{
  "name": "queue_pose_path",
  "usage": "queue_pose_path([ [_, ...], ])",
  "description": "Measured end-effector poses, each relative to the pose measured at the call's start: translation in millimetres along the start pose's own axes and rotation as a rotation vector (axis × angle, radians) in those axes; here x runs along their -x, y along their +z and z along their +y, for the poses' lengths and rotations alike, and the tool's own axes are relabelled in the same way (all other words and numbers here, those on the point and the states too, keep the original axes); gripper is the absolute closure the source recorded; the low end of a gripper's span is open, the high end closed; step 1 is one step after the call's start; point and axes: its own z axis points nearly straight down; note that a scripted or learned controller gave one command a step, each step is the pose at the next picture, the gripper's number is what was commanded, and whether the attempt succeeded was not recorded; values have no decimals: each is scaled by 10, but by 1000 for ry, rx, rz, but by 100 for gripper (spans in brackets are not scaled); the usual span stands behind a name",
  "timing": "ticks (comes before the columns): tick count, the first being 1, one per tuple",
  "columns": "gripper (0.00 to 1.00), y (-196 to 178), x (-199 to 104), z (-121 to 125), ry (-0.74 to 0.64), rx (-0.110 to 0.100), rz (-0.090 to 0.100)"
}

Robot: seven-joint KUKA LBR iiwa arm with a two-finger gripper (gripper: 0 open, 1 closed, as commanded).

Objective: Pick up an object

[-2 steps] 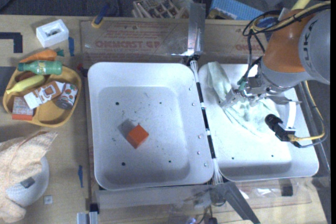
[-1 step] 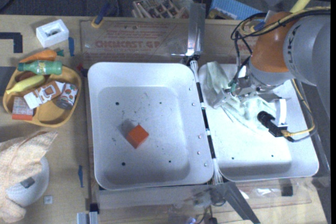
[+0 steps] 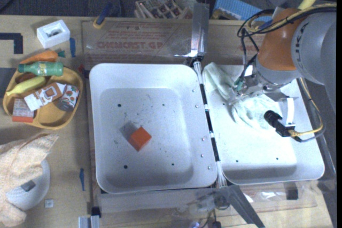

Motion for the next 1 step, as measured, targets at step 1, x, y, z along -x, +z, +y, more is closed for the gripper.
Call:
queue_pose_path([
  [1,0,-2,2,0,0,0,0],
])
